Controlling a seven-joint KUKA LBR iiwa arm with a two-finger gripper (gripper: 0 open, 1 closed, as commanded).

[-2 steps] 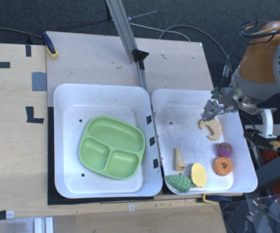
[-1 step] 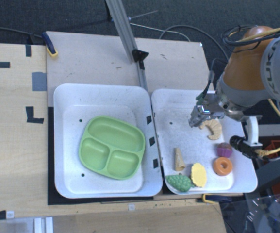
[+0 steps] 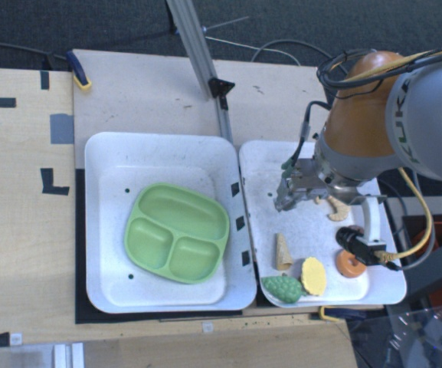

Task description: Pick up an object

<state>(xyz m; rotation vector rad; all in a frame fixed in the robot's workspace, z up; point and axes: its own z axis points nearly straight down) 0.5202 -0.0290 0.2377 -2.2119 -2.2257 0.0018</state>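
My gripper [image 3: 284, 198] hangs over the middle of the right bin [image 3: 260, 167], a little above its floor. Nothing shows between its fingers. Below it on the bin floor lies a tan cone-shaped piece [image 3: 282, 251]. Along the bin's front edge sit a green bumpy toy [image 3: 283, 287] and a yellow oval piece [image 3: 313, 276]. An orange round piece [image 3: 350, 264] lies toward the front right, and a pale tan piece [image 3: 337, 208] peeks out beside the wrist.
The left bin [image 3: 102, 205] holds a green divided plate [image 3: 177, 232] with three compartments. A metal pole [image 3: 198, 44] slants in from the top to the seam between the bins. The arm covers the right bin's far right part.
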